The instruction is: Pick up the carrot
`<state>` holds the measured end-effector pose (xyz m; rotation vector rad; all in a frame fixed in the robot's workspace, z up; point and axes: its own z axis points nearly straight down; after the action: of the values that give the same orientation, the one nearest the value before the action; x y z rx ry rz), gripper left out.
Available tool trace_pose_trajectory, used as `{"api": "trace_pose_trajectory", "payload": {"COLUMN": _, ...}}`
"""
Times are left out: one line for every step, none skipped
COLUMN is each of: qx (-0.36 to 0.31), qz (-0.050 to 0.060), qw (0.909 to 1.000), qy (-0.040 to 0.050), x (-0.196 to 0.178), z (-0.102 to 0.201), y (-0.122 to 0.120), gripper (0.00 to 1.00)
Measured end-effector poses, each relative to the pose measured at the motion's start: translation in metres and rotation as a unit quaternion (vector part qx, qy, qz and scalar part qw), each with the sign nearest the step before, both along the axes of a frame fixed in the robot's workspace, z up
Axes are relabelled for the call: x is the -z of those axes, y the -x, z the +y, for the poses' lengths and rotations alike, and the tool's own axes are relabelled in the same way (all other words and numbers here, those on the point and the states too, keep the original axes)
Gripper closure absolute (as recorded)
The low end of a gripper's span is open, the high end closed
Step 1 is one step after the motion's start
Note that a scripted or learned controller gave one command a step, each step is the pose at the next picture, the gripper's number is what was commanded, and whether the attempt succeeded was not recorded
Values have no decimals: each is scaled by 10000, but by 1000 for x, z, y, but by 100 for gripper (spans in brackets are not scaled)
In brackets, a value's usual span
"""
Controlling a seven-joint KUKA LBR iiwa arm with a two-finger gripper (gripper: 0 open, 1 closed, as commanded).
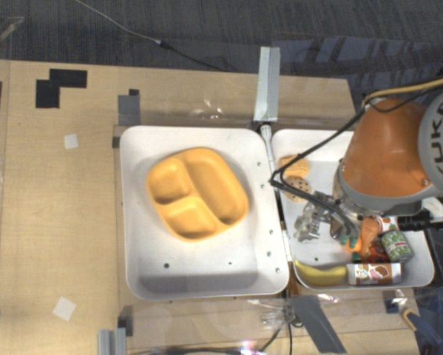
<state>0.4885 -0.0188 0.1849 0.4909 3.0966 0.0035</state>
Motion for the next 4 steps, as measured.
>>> {"api": "trace_pose_trajectory", "payload": {"qx": -643, "qz": -62, "qw": 9979, "qy": 30, "x": -143, "z": -63, "y": -1, "gripper": 100}}
{"api": "trace_pose_trajectory", "payload": {"qx": -333, "qz": -56, "qw": 9994, "qy": 19, "x": 94, "z": -90, "y": -4, "gripper": 100}}
{"api": "trace_pose_trajectory", "payload": {"qx": 323, "qz": -41, "qw": 9995, "qy": -4, "x": -3, "z": -23, "y": -2, "gripper": 100}}
{"api": "trace_pose_trajectory", "payload": {"qx": -2609, "qz": -21, "qw": 9654, "qy": 28, "x": -1, "z": -34, "y": -2, "gripper": 100}}
